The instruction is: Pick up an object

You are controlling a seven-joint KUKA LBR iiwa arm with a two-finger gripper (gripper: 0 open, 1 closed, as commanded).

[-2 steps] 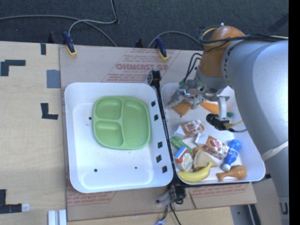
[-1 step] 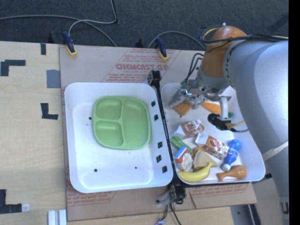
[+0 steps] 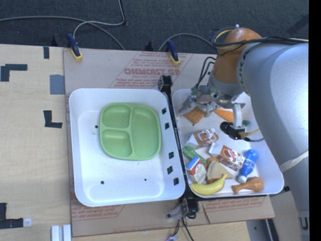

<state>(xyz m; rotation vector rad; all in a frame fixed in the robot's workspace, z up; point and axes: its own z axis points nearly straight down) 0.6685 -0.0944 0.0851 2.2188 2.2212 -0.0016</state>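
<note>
My gripper (image 3: 199, 104) hangs low over the far left part of the right bin (image 3: 275, 170). Directly under it lies a brown cracker-like piece (image 3: 193, 116), and an orange carrot piece (image 3: 224, 113) lies just to its right. Nearer the front the bin holds a brown snack packet (image 3: 206, 136), a red and white packet (image 3: 231, 156), a blue bottle (image 3: 248, 164), a bread slice (image 3: 216, 169), a small carton (image 3: 197, 171), a green piece (image 3: 191, 152), a banana (image 3: 208, 186) and a toy drumstick (image 3: 247, 186). I see nothing lifted off the bin.
The left bin (image 3: 83, 149) holds a green divided plate (image 3: 130, 130). A black divider (image 3: 173, 134) runs between the two bins. The grey arm (image 3: 276, 84) with its orange band (image 3: 233, 54) overhangs the right bin's far right side. Cables (image 3: 100, 24) trail behind the bench.
</note>
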